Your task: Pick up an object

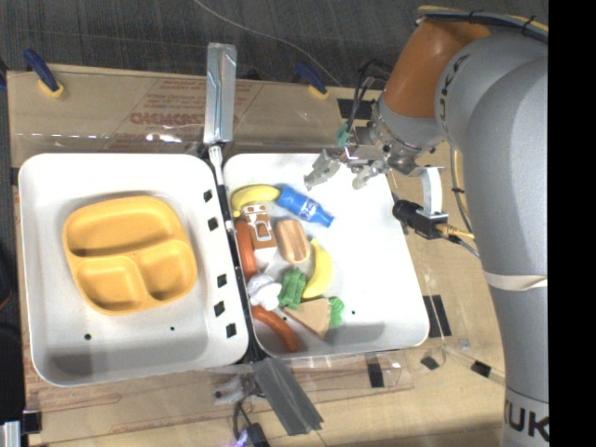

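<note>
My gripper hangs over the far part of the right bin, open, with nothing between its fingers. Just below and left of it lies a blue bottle. Toy food is piled along the bin's left side: a yellow banana, a hot dog bun, a red sausage, a green piece, a second banana, a tan wedge and another red sausage.
The left bin holds a yellow divided tray. A metal bar stands at the far end of the divider between the bins. The right half of the right bin's floor is bare white.
</note>
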You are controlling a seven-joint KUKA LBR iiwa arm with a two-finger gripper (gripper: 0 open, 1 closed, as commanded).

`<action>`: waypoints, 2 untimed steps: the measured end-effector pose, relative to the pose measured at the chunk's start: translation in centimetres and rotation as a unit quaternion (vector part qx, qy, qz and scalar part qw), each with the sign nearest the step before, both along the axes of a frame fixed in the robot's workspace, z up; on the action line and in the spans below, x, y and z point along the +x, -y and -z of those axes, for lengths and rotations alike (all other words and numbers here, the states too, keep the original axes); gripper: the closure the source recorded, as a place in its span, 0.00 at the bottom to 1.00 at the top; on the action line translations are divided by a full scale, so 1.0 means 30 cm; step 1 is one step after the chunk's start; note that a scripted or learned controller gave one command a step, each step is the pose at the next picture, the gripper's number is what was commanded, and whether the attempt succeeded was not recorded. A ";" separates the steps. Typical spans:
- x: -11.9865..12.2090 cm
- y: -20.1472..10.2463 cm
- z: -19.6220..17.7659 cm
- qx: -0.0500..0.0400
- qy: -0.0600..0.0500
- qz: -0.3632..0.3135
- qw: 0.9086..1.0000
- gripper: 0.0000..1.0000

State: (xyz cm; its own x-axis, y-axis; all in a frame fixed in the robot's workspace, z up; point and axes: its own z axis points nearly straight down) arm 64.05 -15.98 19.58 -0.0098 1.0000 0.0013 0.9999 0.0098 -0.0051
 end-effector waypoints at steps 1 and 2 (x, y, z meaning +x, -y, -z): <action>0.022 -0.031 0.350 -0.001 0.003 0.035 0.999 0.00; 0.023 -0.035 0.320 -0.001 0.001 0.032 0.999 1.00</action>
